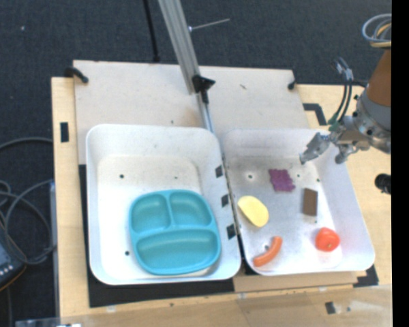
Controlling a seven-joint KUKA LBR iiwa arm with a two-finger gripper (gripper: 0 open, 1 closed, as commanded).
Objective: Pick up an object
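The claw (pixel 325 148) hung over the far right corner of the right bin (pixel 354 216), its two fingers spread apart with nothing between them. Closest to it was a small purple piece (pixel 281 180), just to its near left on the bin floor. A brown block (pixel 309 201) lay a bit nearer, toward the right wall. A yellow lemon-looking thing (pixel 253 211) sat by the left wall of that bin, an orange carrot-like stick (pixel 268 251) lay along the near edge, and a red tomato-ish ball (pixel 326 240) sat in the near right corner. All five were apart from each other. Over in the left bin (pixel 109 155), a blue divided plate (pixel 173 231) took up the near half. Both bins sat on the desk (pixel 65 182).
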